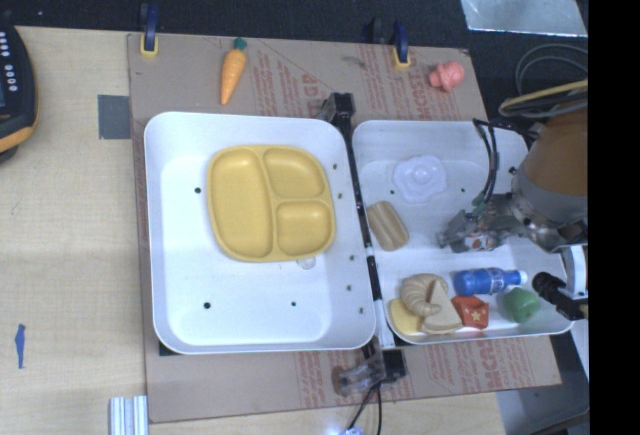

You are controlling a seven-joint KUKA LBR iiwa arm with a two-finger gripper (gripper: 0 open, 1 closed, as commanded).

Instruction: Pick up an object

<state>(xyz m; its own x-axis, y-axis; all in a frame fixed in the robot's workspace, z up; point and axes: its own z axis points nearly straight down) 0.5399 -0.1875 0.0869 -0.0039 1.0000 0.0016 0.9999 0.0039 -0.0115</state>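
Several objects lie in the right bin (385,138) around the pincer (466,235), which hangs low over the bin floor; whether it is apart or together I cannot tell. Just below it lies a blue bottle (487,280), with a red piece (471,311), a green ball (520,304) and a croissant (424,300) nearby. Left of it rests a bread roll (387,225). Farther left, the other bin (170,253) holds a yellow tray (270,201).
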